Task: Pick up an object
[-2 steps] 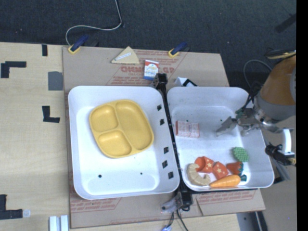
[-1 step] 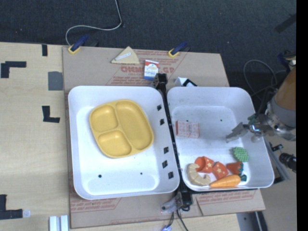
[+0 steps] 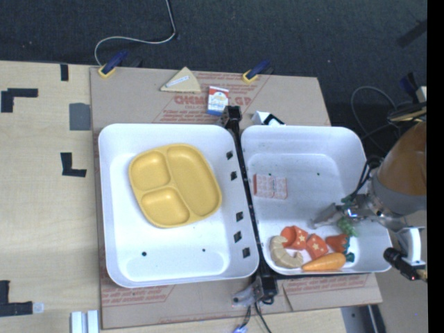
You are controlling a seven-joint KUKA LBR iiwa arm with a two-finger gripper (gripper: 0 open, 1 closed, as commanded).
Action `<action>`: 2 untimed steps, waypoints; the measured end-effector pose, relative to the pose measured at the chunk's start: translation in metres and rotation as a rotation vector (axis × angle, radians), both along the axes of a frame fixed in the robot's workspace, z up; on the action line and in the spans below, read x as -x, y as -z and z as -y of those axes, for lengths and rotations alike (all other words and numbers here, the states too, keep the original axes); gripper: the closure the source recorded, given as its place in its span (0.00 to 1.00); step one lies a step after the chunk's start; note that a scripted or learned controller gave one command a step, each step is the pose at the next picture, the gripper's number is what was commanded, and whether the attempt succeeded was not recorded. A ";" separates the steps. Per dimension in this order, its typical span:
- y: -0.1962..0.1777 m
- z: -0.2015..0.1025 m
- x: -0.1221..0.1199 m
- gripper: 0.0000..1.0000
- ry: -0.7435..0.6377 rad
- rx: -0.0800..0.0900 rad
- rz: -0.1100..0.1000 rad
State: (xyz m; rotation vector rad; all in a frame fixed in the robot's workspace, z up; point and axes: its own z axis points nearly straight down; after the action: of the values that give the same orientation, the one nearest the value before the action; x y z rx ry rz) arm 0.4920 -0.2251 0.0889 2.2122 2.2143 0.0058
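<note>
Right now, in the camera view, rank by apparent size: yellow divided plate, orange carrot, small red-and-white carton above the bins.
1. Yellow divided plate, by far the largest.
2. Orange carrot and red-and-white carton: too close in size to rank.

The arm (image 3: 409, 179) is cut off by the right edge. Print on the label (image 3: 270, 186) in the right bin (image 3: 305, 141) (and on the small carton (image 3: 218, 100)) is too small to be read.
</note>
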 end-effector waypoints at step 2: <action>-0.084 -0.014 0.008 1.00 0.000 -0.005 -0.010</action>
State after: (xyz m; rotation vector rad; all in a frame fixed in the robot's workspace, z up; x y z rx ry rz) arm 0.4842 -0.2108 0.1731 2.2198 2.2222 0.0000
